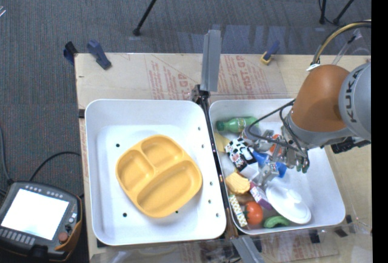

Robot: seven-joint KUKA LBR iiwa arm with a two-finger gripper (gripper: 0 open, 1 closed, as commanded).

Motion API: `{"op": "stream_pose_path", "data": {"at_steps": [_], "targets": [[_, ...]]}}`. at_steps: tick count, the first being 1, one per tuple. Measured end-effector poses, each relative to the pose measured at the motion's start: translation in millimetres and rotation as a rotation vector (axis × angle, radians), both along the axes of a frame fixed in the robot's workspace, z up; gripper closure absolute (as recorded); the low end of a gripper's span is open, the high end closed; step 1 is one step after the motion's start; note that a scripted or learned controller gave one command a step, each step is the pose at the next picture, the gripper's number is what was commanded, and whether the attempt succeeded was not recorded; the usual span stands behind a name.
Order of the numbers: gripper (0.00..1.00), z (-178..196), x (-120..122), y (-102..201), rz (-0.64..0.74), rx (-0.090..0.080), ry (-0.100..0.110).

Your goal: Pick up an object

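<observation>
The small blue toy looks light and hard; pinch its sides. It lies just left of the pincer, beside the black-and-white toy. I cannot tell if the pincer holds anything.

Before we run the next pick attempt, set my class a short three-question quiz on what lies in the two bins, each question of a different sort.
1. True or false: the yellow plastic divided plate lies in the right white bin.
2. Multiple choice: nearest the right bin's far left corner lies A) the green plastic bottle, B) the round white lid, C) the red tomato-like toy.
3. Fill in: the black-and-white spotted toy lies on the ___ side of the gripper, as the camera sees it.

Key: 1 false, it lies in the left white bin; 2 A; 3 left.
</observation>
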State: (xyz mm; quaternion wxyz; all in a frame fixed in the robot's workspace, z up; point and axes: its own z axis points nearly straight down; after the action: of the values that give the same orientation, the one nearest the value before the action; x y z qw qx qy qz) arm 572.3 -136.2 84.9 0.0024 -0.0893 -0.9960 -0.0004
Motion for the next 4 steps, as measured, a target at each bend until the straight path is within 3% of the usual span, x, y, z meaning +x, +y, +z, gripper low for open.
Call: {"op": "stream_pose_path", "data": {"at_steps": [1, 2, 3, 4], "targets": [[0.0, 1.3, -22.0, 26.3, -0.104, -0.002, -0.004], [0.0, -0.8, 54.6, 36.7, -0.154, -0.001, 0.001], [0.0, -0.3, -11.6, -11.1, -0.167, 0.0, 0.001], [0.0, 0.2, -41.3, 27.7, -0.128, -0.001, 0.0]]}}
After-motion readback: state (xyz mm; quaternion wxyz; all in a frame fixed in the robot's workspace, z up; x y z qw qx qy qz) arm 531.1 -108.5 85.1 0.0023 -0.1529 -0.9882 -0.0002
